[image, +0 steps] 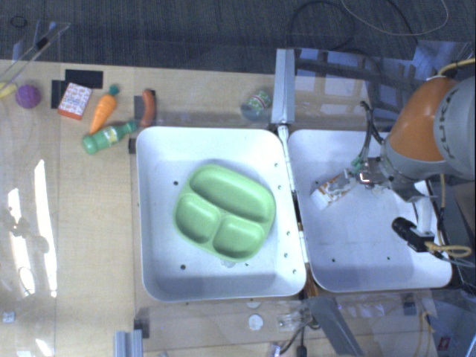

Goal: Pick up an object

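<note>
Over right bin (349, 270): arm reaching in from right, claw (336, 188) low; grip state cannot be made out.

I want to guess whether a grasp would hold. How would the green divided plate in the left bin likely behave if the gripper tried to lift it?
The green divided plate looks like rigid moulded plastic, so probably stiff and light. Its glossy, rounded rim may be slippery. It lies flat and wide in the left bin, so it seems unlikely to roll or tip.

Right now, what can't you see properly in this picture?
- Gripper in the camera view: blurred, so its fingers and the small pale object at its tip are unclear.
- Arm: cut off by the right edge.
- Small box on the bench: print too small to read.
</note>
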### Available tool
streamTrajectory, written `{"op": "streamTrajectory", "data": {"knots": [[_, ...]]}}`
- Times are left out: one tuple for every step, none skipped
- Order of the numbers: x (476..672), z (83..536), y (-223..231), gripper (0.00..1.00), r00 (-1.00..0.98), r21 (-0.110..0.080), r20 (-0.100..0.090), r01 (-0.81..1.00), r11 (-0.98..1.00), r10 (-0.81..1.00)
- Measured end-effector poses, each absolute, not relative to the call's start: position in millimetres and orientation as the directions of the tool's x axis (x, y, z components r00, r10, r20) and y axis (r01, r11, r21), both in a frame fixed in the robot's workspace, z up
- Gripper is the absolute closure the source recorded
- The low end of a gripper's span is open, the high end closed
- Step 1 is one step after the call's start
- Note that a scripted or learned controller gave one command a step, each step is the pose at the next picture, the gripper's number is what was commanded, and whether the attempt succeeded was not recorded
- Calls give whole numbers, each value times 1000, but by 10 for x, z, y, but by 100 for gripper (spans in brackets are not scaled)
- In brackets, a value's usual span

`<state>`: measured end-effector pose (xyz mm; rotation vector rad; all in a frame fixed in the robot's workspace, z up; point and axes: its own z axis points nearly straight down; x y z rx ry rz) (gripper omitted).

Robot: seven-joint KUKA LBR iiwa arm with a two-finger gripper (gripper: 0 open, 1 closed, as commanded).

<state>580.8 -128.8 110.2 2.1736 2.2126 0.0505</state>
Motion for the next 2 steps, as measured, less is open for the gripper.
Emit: {"op": "streamTrajectory", "data": {"knots": [[6146, 1102, -904, 0, -82, 53, -16, 995, 83, 997], [6595, 894, -876, 0, 26, 13, -1, 1000, -26, 1000]]}}
